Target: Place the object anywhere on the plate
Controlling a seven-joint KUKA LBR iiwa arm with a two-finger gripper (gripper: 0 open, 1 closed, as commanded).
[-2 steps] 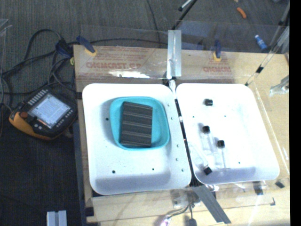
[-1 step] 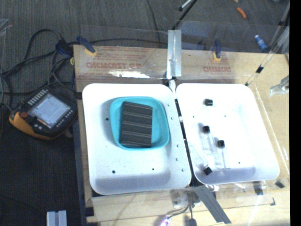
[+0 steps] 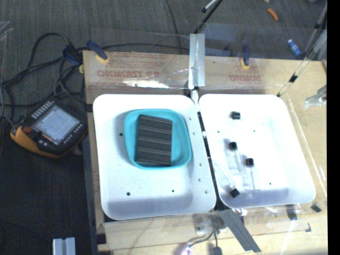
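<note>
A dark ribbed block [image 3: 154, 140] lies on the teal plate [image 3: 183, 142]; cardboard lettering unreadable.

Glossy teal plate [image 3: 183, 142], ribbed dark block [image 3: 154, 140]

Side by side on the brown wooden bench [image 3: 133, 70]: two shallow white plastic bins, walls touching along the middle. In the left white bin [image 3: 109, 195], towards its far half, a teal rounded-square plate [image 3: 183, 145]. On the plate, near its middle, a dark ribbed rectangular block [image 3: 154, 139], lying flat within the rim. In the right white bin [image 3: 297, 142], four small black pieces [image 3: 235, 115] scattered from far to near, well apart from the plate. Behind the seam between the bins, an upright grey metal post [image 3: 196, 57]. Left of the bench, on the floor, a grey handheld control pendant [image 3: 53, 126].
</note>
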